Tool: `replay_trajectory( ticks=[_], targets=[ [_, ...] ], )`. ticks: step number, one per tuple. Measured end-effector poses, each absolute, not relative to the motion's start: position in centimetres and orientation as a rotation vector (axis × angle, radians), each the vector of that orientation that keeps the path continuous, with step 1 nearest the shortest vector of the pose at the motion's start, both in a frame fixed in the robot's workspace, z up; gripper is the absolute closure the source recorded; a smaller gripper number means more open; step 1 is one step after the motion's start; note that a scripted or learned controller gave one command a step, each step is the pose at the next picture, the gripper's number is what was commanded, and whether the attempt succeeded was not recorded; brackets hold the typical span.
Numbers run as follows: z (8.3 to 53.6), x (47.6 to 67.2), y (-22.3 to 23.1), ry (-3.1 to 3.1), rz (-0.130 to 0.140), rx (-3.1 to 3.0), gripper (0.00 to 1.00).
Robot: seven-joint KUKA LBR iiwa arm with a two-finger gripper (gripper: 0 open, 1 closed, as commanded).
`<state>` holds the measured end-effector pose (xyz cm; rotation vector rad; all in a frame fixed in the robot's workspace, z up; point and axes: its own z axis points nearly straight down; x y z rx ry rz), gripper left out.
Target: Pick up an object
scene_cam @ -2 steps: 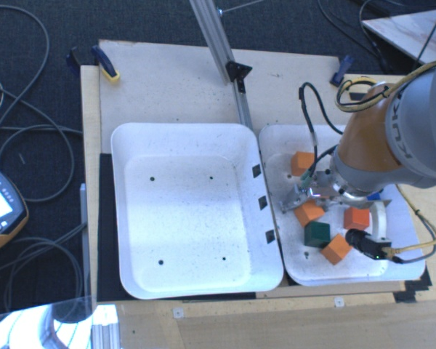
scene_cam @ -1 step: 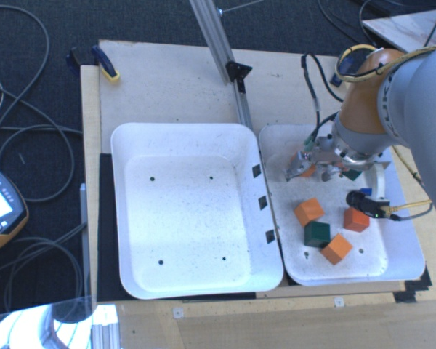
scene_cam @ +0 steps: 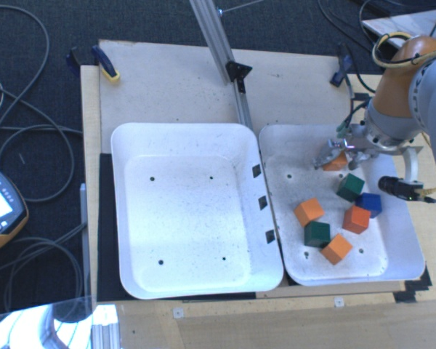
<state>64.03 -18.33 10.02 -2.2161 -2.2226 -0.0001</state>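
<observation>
- Gripper [scene_cam: 334,155] sat low over the right bin [scene_cam: 392,267], near its far edge; the grey arm [scene_cam: 400,97] with its orange band reached in from the right side.
- An orange block [scene_cam: 336,163] lay right at the fingertips. Could not tell whether the fingers were spread or pinching it; metal and block overlapped from this angle.
- Other blocks clustered toward the right bin's middle and near edge: two green cubes [scene_cam: 350,187] [scene_cam: 317,233], a blue cube [scene_cam: 370,203], a red-orange cube [scene_cam: 357,219], and two orange cubes [scene_cam: 309,211] [scene_cam: 337,248].
- Handling, as a judgement: the blocks looked small, rigid and light, probably wood or plastic, with flat painted faces. Not fragile. Best taken across two opposite flat faces; a corner grip would likely twist it out.
- Left bin [scene_cam: 123,140] sat beside the right one, edges touching along the centre.
- Both bins were shallow, white and speckled, resting on a pale wooden bench [scene_cam: 167,78].
- Blue clamps [scene_cam: 105,62] held the bench's far corners; a metal rail [scene_cam: 218,35] ran diagonally from the far edge.
- Dark carpet and loose cables [scene_cam: 29,144] surrounded the bench.
</observation>
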Motion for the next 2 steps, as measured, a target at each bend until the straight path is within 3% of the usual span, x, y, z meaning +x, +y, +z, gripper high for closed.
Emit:
replay_trajectory(
  ticks=[1, 2],
  targets=[
    [11.2, 64.1, -18.6, -2.225, 0.001, -2.219, 1.0],
    [9.6, 66.7, -9.0, -2.203, 0.046, -2.195, 1.0]
  ],
)
